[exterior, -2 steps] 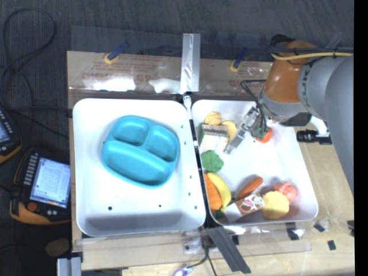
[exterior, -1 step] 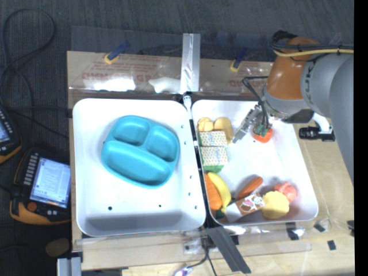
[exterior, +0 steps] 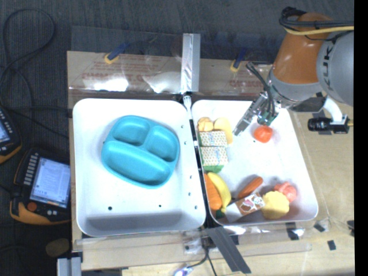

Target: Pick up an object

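Observation:
My gripper (exterior: pixel 253 126) hangs over the upper part of the right bin (exterior: pixel 287 154), its two fingers spread and open. One long finger (exterior: pixel 244 122) slants down to the left, while the shorter one (exterior: pixel 268 118) sits just above a small red-orange tomato (exterior: pixel 263 134). The tomato lies on the bin floor beside and slightly below the fingertips, not between them. Nothing is held.
Toy food lines the right bin's left wall: yellow pieces (exterior: pixel 215 125), two patterned boxes (exterior: pixel 213 146), a banana (exterior: pixel 222 188) and a carrot (exterior: pixel 213 198). A sausage (exterior: pixel 250 186), lemon (exterior: pixel 275 204) and red fruit (exterior: pixel 287 190) lie near the front. The left bin (exterior: pixel 92 206) holds a blue divided plate (exterior: pixel 140 150).

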`<act>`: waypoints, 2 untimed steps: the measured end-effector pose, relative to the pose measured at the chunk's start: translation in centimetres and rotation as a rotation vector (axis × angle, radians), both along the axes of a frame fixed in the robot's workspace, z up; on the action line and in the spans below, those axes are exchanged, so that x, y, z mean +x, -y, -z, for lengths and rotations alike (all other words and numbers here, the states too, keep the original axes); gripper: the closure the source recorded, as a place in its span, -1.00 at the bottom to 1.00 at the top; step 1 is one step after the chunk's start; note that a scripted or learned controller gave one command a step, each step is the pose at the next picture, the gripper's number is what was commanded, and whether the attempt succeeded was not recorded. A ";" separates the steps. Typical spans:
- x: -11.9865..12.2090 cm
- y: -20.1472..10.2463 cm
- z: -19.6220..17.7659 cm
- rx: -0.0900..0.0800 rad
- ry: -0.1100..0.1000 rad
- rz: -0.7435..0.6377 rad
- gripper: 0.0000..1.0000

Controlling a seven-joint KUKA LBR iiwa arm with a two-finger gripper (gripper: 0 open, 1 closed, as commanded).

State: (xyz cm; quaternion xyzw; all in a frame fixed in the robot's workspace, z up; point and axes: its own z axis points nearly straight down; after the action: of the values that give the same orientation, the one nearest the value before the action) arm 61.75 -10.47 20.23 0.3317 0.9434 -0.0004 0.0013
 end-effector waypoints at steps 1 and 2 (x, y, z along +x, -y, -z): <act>-8.5 1.2 2.9 0.001 -0.004 0.378 1.00; -12.8 1.6 3.6 0.000 -0.005 0.758 1.00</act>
State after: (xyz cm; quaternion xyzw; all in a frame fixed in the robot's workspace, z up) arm 48.99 -12.07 16.62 0.6573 0.7536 -0.0014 -0.0011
